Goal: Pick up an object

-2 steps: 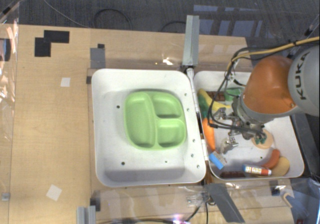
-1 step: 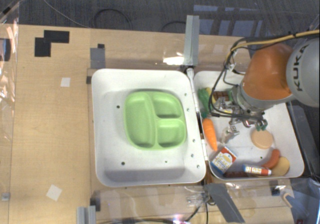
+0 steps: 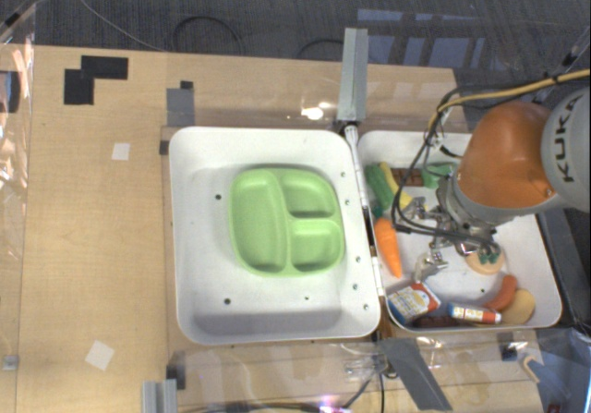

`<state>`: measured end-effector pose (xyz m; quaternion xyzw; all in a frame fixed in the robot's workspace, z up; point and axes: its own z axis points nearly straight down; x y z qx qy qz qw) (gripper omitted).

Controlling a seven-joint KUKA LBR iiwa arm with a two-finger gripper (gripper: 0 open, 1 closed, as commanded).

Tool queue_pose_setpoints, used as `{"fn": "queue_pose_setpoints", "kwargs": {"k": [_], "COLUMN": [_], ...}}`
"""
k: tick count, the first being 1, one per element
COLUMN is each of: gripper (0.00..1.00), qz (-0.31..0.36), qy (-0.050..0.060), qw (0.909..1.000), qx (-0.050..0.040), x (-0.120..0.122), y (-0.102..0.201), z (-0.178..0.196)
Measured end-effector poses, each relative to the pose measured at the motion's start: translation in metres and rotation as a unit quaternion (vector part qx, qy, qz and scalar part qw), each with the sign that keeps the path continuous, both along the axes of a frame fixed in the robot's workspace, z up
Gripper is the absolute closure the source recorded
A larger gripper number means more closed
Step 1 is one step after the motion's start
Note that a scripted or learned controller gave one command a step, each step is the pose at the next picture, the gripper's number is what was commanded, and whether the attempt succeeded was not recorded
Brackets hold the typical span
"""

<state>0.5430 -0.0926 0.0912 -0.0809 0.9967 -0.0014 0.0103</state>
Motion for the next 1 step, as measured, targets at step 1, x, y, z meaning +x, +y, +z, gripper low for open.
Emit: {"fn": "queue_pose_setpoints", "kwargs": {"k": [1], "gripper": [0.00], "qz": [-0.042], "qy": [0.002], "qw": [0.9991], "qx": [0.0010], "x": [0.0451], "y": [0.0044], "z": [-0.0011]}}
